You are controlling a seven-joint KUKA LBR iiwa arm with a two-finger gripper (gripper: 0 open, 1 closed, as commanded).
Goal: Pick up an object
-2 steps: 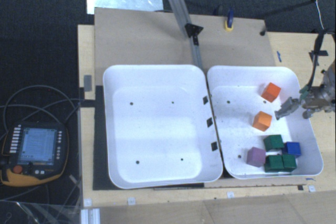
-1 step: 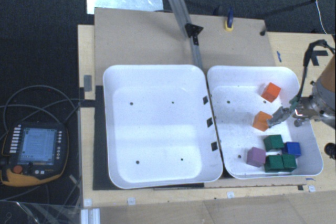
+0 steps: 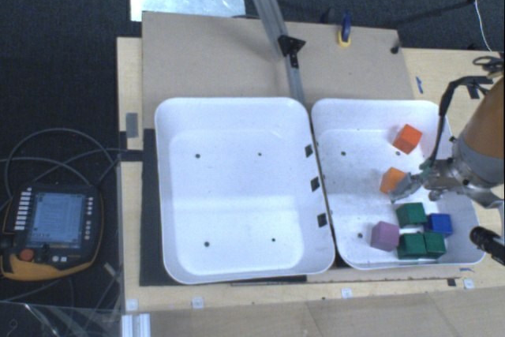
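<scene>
Looking down from my overhead camera, I see the arm reaching in from the right edge, its orange band showing above the wrist, with the gripper low over the right bin. I cannot tell from this angle whether the gripper is spread or pressed together; the metal tip blurs into the white floor of the bin, and nothing is clearly between it.

The gripper tip sits just beside an orange block, close enough that I cannot say if they touch. A second orange block lies farther back in the same bin, apart from the first. Nearer the front wall is a cluster: a green block, a blue block just to its right, another green block and a brighter green block side by side in front, and a purple block just left of them. All of these rest on the floor of the bin.

The left bin stands alongside, sharing the middle divide with the right one. Both sit on the bench, which is covered with a brown board. To the far left, on the dark floor, lies a handheld control pendant with a lit screen and a coiled cable; its screen text is too small for me to read. No labels or writing are legible on the blocks or bins.
</scene>
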